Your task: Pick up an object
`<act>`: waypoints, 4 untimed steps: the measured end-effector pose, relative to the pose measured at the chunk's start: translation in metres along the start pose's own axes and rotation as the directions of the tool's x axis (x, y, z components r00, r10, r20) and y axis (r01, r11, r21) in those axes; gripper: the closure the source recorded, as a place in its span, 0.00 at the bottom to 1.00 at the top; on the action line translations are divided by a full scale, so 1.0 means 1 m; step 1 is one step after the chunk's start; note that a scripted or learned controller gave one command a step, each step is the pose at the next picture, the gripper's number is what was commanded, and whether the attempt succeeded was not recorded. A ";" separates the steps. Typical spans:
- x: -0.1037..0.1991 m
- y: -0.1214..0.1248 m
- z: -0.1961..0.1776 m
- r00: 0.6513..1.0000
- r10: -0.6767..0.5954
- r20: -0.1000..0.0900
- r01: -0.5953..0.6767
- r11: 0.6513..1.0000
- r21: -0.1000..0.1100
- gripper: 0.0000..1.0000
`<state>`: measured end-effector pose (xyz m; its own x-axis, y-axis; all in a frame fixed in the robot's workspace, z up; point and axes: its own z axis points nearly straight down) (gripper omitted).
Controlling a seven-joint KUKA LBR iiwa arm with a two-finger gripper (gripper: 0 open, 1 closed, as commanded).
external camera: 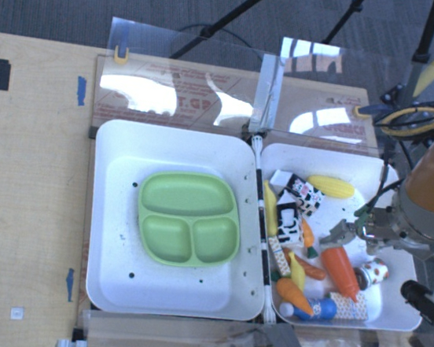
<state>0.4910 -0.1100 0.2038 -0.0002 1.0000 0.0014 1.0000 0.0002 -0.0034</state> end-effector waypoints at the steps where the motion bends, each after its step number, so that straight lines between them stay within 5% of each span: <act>1: -0.006 0.038 0.117 0.999 0.044 0.003 -0.044 0.999 -0.011 0.00; 2: 0.046 0.026 0.020 0.977 0.211 0.001 -0.211 0.977 -0.003 0.00; 3: 0.045 0.027 0.010 0.977 0.214 0.002 -0.214 0.977 -0.006 1.00; 4: 0.101 0.028 -0.079 0.984 0.177 0.002 -0.177 0.984 -0.004 1.00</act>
